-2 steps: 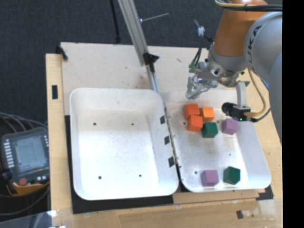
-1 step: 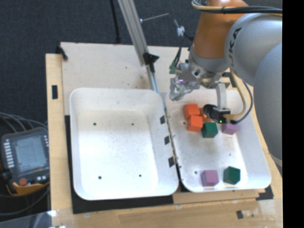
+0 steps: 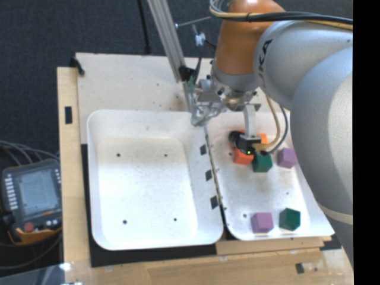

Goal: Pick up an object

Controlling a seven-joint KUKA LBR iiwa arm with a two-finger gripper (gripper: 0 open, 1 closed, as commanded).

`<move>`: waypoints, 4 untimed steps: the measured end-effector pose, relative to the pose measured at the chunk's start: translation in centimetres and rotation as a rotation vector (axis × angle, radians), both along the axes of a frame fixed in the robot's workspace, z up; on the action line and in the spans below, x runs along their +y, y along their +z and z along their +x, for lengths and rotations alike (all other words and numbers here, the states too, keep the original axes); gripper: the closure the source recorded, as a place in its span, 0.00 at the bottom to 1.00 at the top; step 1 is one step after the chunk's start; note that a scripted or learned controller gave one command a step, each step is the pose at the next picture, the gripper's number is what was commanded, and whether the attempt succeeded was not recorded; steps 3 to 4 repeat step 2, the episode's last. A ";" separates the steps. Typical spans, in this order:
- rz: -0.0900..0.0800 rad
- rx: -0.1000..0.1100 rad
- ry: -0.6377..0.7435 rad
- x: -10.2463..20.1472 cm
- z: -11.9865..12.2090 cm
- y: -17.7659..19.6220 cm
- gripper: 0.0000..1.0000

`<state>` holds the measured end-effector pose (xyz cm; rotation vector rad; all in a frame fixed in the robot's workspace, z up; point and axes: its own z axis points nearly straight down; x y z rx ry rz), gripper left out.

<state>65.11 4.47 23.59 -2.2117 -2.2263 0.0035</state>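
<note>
White left bin [image 3: 101,129]: no blocks in it, so no target there. Gripper [image 3: 199,119] hangs over the far end of the divider between the bins; nothing seen held at its tip. Whether it is set wide or narrow I cannot tell from this angle.

Right bin [image 3: 237,189] holds all the candidates. The orange block [image 3: 240,157] is the nearest, to the right of the gripper and toward the near side, clearly apart from it. A green block [image 3: 262,162] touches its right side, and a purple block [image 3: 287,158] sits just beyond that. A second purple block [image 3: 261,221] and a second green block [image 3: 290,218] lie by the near rim, well apart from the cluster.

Judgement: step in hand is the approach. To do it well, shift right off the divider, centre over one block before descending, and close across its free faces. The orange and green pair is crowded; the near purple block looks the cleaner pick.
</note>
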 end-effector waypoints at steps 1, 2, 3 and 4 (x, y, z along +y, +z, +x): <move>0.000 -0.005 0.001 5.3 0.9 -1.0 1.00; -0.002 -0.005 -0.004 4.9 0.9 -0.9 0.00; -0.002 -0.005 -0.004 4.9 0.9 -0.9 0.00; -0.002 -0.005 -0.004 4.9 0.9 -0.9 0.00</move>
